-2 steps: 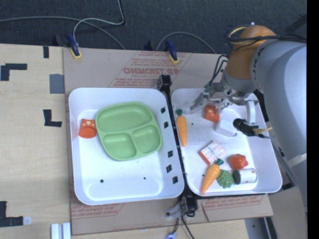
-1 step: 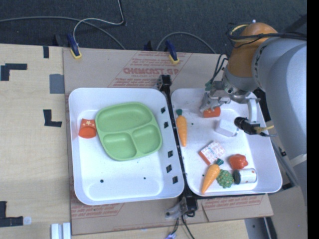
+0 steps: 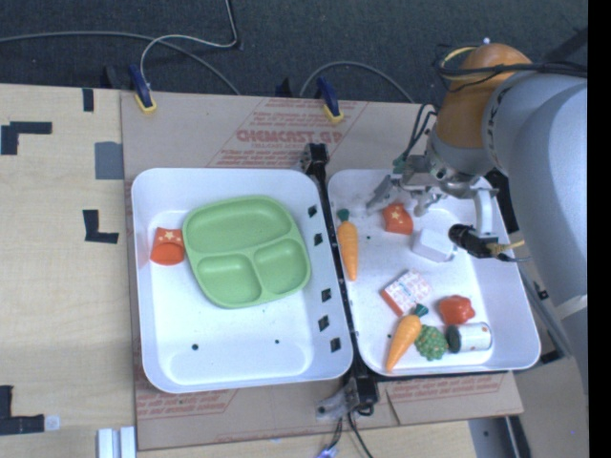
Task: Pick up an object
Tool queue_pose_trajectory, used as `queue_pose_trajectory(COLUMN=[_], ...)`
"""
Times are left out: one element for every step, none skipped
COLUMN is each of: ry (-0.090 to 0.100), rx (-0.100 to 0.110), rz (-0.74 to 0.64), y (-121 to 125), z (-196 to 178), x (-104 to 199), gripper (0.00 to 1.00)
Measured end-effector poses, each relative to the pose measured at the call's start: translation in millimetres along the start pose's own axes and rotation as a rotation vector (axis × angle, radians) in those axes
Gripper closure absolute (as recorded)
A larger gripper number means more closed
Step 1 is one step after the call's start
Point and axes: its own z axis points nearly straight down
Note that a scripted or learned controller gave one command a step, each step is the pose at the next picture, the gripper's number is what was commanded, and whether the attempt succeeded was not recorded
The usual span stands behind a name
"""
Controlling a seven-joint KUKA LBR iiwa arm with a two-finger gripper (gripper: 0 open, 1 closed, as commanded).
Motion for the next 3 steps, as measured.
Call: queue_pose_trajectory(ry=[0.001,0.0,0.004], rx=[0.0,-0.002,-0.001], rz=[0.002,0.001,0.0], y=[0,0,-25], z=[20,9,-80], x=[-7,-6,75], gripper=[0.0,1.0,1.0])
